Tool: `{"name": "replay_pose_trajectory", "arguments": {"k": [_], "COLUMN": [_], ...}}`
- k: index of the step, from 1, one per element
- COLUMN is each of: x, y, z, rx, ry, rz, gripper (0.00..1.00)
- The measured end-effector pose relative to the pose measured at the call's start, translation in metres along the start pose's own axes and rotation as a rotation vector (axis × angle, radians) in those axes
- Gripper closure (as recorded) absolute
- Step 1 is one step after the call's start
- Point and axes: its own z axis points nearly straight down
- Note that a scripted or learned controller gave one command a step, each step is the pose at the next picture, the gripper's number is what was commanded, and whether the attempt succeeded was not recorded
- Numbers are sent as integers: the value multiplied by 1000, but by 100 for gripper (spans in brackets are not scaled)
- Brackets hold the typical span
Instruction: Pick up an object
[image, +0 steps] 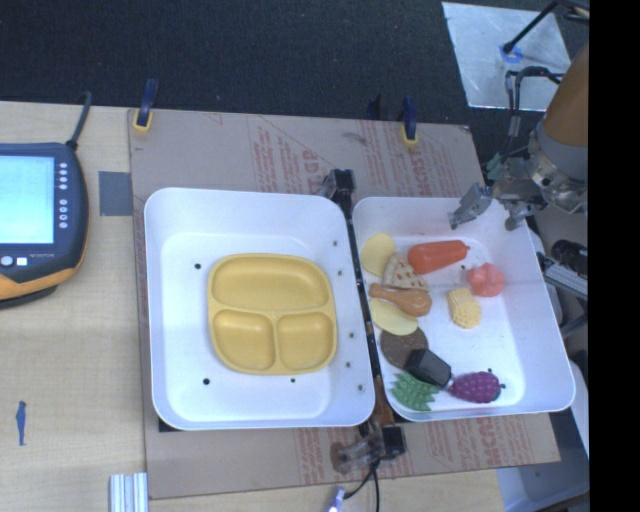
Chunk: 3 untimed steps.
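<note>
My gripper (493, 212) hangs over the far right corner of the right bin (530, 330), fingers spread open with nothing between them. Just below it and to the left lies an orange carrot (437, 256). Other toy foods fill this bin: a pink piece (487, 281), a yellow corn cob (464, 308), a brown drumstick (401, 297), a yellow round piece (377, 254), a cracker-like slice (403, 273), purple grapes (476, 386), a black block (429, 367) and a green leafy piece (412, 391).
The left bin (180, 330) holds a yellow three-compartment plate (272, 312). A handheld control pendant (38, 218) lies at the far left on the bench. Clamps sit between the bins at the far (341, 184) and near (372, 447) ends.
</note>
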Motion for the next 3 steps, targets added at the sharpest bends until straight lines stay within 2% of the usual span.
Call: {"name": "replay_pose_trajectory", "arguments": {"k": [1, 2, 3], "x": [17, 26, 25], "y": [11, -9, -9], "z": [122, 121, 111], "rx": [2, 1, 4], "ry": [0, -1, -1], "rz": [-1, 0, -1], "gripper": [0, 0, 100]}}
